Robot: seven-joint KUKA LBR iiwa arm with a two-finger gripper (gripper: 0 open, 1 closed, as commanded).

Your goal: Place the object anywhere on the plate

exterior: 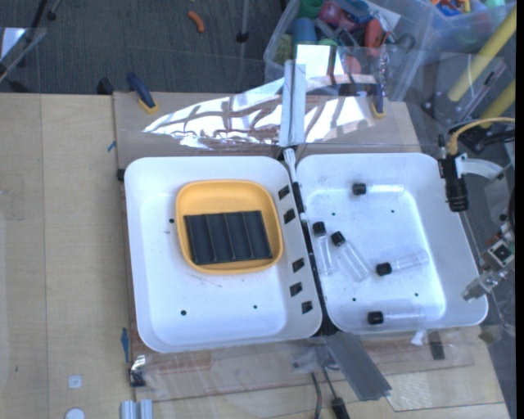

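A yellow, rounded-square plate (229, 191) sits in the left white bin (164, 307), toward its back. A dark grey ribbed rectangular object (228, 237) lies flat on the plate, covering most of its front half. In the right white bin (430, 217) lie several clear tubes with black caps: one near the back (381, 190), a pair near the divider (344, 258), one at mid-right (403, 264) and one at the front (395, 315).
A row of small black tabs (295, 245) runs along the divider between the bins. Crinkled reflective foil (246, 119) lies behind the bins. A clear box of colourful items (352, 24) stands at the back right. Cables and hardware (458, 176) crowd the right edge.
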